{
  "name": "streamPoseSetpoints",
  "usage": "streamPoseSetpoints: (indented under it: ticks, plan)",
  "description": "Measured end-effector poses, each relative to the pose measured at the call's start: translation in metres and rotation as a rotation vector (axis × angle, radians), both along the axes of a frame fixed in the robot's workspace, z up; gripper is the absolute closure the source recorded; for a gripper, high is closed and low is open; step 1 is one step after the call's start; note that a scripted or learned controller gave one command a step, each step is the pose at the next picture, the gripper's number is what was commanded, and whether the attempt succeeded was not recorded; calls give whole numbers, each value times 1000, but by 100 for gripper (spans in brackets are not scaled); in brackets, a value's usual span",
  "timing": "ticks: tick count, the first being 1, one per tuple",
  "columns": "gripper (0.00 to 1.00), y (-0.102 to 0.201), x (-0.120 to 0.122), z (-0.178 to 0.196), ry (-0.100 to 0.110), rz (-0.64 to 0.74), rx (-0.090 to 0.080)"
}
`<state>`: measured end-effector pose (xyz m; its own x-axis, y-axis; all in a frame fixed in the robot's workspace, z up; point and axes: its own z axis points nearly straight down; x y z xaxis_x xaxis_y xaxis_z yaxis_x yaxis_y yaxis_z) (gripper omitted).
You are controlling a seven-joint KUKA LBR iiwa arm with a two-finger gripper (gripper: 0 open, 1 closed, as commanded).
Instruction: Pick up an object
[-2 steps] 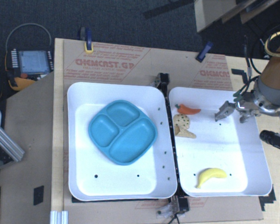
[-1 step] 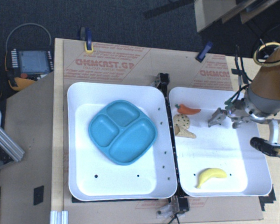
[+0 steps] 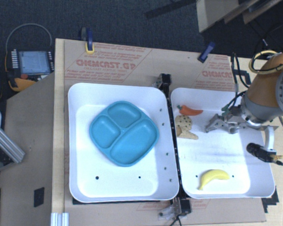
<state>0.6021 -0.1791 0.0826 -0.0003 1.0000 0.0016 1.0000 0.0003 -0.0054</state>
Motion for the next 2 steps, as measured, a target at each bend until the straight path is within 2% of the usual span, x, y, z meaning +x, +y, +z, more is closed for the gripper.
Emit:
streamPoseSetpoints:
  ticks: [1,2]
  plan:
    - [100,0,1,13,-6,0,-2]
    - [100,-3,8,76,-13,1,-5]
